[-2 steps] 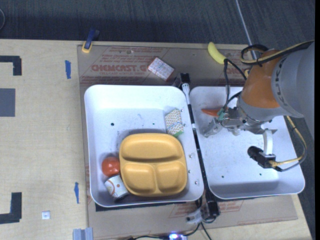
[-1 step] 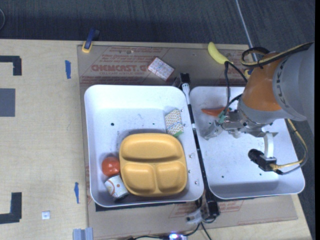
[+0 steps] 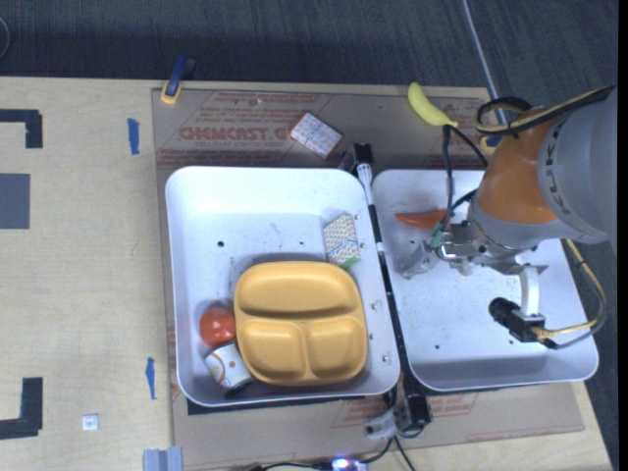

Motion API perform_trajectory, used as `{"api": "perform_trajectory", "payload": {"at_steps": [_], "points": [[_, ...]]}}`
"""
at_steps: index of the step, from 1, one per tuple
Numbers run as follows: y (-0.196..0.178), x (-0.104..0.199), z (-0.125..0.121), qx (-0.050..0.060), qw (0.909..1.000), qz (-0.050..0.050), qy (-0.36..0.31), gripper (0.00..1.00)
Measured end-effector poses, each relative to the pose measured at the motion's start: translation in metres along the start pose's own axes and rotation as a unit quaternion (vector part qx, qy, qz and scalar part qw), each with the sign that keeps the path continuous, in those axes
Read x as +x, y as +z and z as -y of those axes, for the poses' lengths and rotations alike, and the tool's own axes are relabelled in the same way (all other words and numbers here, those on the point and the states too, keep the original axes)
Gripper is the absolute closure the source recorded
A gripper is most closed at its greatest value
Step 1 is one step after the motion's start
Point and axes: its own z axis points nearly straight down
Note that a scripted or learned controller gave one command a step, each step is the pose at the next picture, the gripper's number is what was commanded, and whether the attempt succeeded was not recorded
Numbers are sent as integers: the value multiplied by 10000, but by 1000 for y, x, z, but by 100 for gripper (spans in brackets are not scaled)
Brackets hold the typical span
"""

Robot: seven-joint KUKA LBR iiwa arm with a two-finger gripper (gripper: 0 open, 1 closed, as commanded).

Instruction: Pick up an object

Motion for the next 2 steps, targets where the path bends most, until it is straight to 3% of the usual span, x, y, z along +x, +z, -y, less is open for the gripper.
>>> {"api": "perform_trajectory", "payload": {"at_steps": [1, 2], "points": [[-10, 0, -1, -13, 10000, 1, 5, 100], [-23, -45, -62, -5, 10000, 7, -1, 100]]}}
